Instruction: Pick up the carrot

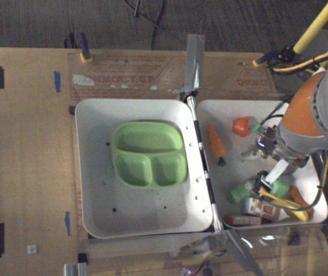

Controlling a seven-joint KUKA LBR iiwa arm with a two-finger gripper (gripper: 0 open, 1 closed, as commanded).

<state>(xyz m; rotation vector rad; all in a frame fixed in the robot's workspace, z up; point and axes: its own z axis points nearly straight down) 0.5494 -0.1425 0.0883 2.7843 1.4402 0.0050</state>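
Over the right bin (pixel 228 111), seen from the fixed camera above the bench, my gripper (pixel 260 145) hangs at the end of the arm that reaches in from the right. From this slant I cannot tell whether it is apart or together, and nothing shows clamped in it. The carrot (pixel 215 142) lies in the same bin close along the left wall, its orange body running up and down the view and its small green end (pixel 222 161) toward the bottom. It lies apart from everything else, with bare white floor between it and me, so I judge it is not yet picked up. A red vegetable (pixel 241 126) sits just beside my gripper, between me and the carrot's upper end, and I judge it could get nudged if I cross low. A green bottle (pixel 241 191), a small carton (pixel 261 209) and a red bar (pixel 239 219) crowd the bin's lower part, well clear of the carrot. The left bin (pixel 95 211) holds a green divided plate (pixel 149 154), which plays no part here. Because the carrot hugs the wall, I judge the grasp is best made across its width, with little room on the wall side.
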